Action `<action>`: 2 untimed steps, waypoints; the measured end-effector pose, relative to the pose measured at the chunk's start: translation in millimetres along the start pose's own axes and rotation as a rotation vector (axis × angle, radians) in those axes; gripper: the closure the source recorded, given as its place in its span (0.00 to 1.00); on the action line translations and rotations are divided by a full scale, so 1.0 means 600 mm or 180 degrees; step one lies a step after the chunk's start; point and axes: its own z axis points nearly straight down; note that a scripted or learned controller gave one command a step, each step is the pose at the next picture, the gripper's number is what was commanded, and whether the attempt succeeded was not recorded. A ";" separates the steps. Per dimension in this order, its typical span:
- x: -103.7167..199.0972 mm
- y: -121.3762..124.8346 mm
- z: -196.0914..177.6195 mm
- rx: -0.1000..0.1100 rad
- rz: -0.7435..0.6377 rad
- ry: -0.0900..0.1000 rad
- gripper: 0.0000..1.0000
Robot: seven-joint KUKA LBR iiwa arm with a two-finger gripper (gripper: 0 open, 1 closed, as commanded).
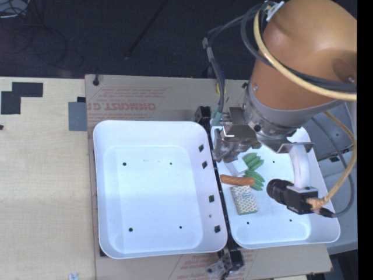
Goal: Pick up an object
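we see a pale wooden bench (41, 179) carrying a brown cardboard sheet (145, 101) with red printed lettering, which reads reversed from our side. on that sheet sit two shallow white bins side by side, their inner edges touching and joined by small black clips (211, 198). the left bin (111, 139) is squarish with small dark holes in its floor; the right bin (326, 232) lies against it. near the bench's left edge we note black patches (20, 95) and a grey patch (76, 115).

The arm (303, 57) hides the right bin's (291, 238) far part and the tool's tips.
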 end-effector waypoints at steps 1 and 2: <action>0.078 0.038 -0.125 -0.0032 -0.0004 0.0009 1.00; 0.087 -0.001 -0.007 0.0019 0.0005 -0.0009 1.00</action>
